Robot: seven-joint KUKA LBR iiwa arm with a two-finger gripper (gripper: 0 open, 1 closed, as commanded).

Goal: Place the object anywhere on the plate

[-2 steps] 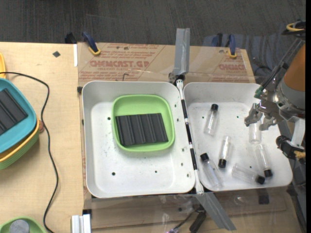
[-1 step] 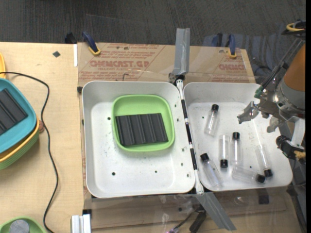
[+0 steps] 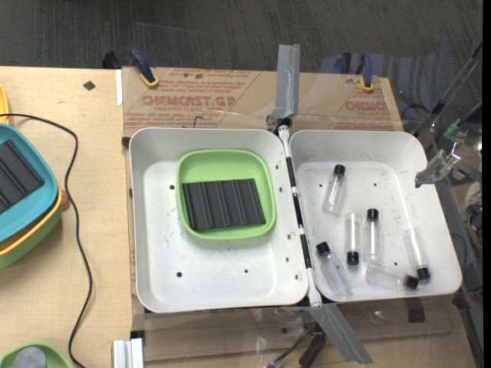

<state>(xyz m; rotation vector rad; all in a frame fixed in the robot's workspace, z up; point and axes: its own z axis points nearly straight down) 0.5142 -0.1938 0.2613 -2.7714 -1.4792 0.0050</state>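
Plate, far left of the gripper, already carries a black ridged slab. Vials lie scattered just left of and below the gripper, whose state I cannot tell. Being round and slick, they may roll aside or slip from a pinch.

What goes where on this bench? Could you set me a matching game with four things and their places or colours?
Things:
1. square green plastic plate
2. dark ribbed rectangular mat
3. clear plastic vials with black caps
4. stacked teal and yellow plastic trays

Places:
A. lying scattered in the right white bin
B. at the far left edge of the bench
C. lying on the green plate
D. in the left white bin

Pairs: 1-D, 2-C, 3-A, 4-B
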